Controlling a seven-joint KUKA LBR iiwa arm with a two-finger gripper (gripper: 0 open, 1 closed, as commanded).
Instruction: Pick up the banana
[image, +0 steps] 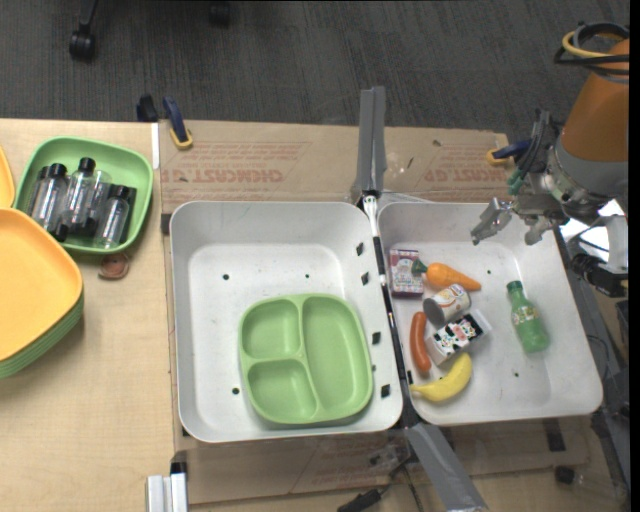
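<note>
Banana (445, 381) lies at the near-left corner of the right bin (560, 400), curved, close against the bin's near wall. Main risk you face: crowding. Hotdog (420, 343) touches the banana's left end and a small patterned carton (458, 335) sits just behind it, with a can (446, 302), carrot (452, 275) and purple packet (406, 272) further back, so a descent could snag a neighbour or hit the wall. Green bottle (527, 316) stands right of the banana, apart. Gripper (515, 215) hangs over the bin's far-right corner, well away from the banana, fingers spread, nothing between them.
</note>
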